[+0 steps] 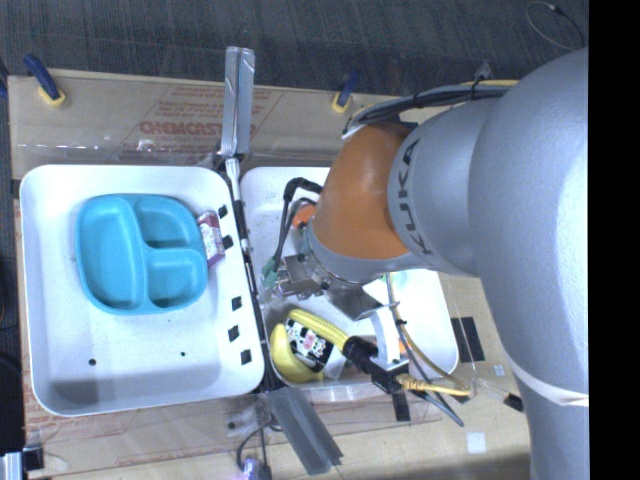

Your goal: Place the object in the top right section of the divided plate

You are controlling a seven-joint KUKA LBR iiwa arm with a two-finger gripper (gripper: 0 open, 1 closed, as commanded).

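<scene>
Blue plate (pixel 140 253) in left bin (pixel 60 368), maroon item (pixel 210 236) touching its right edge. Arm (pixel 480 188) over right bin (pixel 430 308); gripper (pixel 288 273) state can't be told. Yellow object (pixel 283 360) just below it.

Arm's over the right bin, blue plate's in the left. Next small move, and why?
Probably ease down onto the yellow object, which lies in the right bin beside the arm; it must be grasped before going to the blue divided plate.
</scene>
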